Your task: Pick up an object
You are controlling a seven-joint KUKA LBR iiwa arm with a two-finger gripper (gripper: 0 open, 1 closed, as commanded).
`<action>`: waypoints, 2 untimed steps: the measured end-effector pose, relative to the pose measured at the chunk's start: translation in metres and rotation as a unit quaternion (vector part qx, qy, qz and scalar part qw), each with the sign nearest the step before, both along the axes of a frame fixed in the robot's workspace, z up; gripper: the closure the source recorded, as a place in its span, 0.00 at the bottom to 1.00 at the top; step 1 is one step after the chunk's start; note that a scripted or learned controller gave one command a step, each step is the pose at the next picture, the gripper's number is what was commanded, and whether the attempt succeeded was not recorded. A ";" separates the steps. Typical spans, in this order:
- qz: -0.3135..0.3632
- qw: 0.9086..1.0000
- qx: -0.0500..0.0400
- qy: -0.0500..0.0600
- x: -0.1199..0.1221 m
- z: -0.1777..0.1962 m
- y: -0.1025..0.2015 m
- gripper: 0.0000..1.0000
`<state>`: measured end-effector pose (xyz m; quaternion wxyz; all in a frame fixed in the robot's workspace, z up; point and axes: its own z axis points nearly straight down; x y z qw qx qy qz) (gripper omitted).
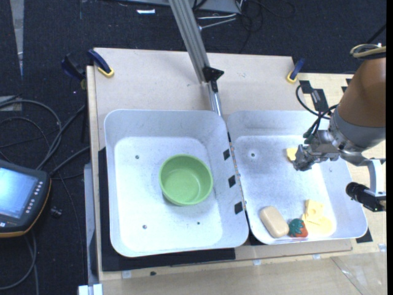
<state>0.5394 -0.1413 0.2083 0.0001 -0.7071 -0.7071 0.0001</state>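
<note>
My gripper (303,162) hangs low over the right bin (264,177), near its upper right part. A small yellow piece (291,154) lies just to the left of the gripper, partly hidden by it. Along the bin's front edge lie a tan oval object (274,220), a small red and green object (298,227) and a pale yellow object (318,217). A green bowl (185,179) stands upright in the middle of the left bin (132,165).
The two white bins meet at a ridge with black clips (232,180). A slanted metal pole (193,32) crosses above the bench's back. Blue and yellow clamps (100,63) grip the bench's back corners. A tablet (18,195) sits on the floor at left.
</note>
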 end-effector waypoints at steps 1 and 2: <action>0.000 1.000 0.000 0.000 0.000 0.000 0.000 0.00; 0.000 1.000 0.000 0.002 0.006 -0.056 -0.006 0.00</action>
